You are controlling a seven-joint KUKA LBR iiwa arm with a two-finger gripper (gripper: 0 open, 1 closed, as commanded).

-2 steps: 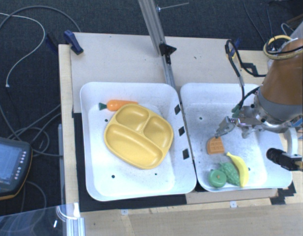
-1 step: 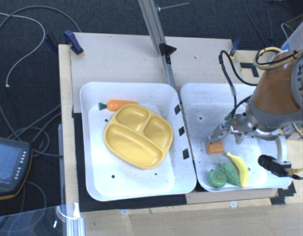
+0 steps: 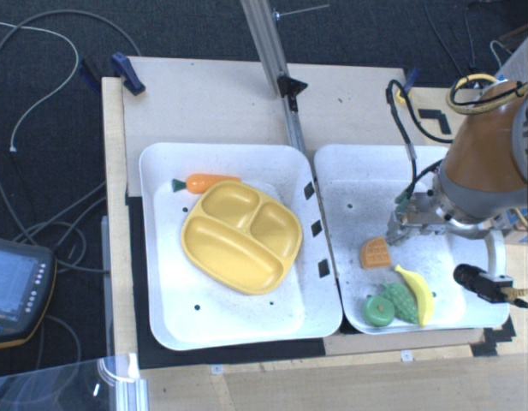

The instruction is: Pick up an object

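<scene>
Nearest the camera, along the front wall of the right bin point(image 3: 349, 319), a green disc point(image 3: 379, 310) is lying beside a green knobbly toy point(image 3: 401, 300), the two touching. A banana point(image 3: 418, 291) is lying just right of the knobbly toy, pressing against it. Just behind this cluster, an orange waffle point(image 3: 376, 253) is sitting on the bin floor, apart from the banana's upper tip.

The gripper point(image 3: 403, 228) is hanging over the right bin, just behind and to the right of the waffle, under the arm's orange band point(image 3: 486, 148). How far the jaws are standing apart cannot be told, and no object is showing between them.

In the left bin point(image 3: 161, 315), a yellow tray point(image 3: 241, 236) with three compartments is resting tilted across the middle. Behind it, a carrot point(image 3: 205, 182) is lying along the far side, its orange end touching the tray's rim and its green top pointing left.

Farther back, a metal post point(image 3: 265, 32) is rising from between the bins across the bench point(image 3: 212, 101).
</scene>
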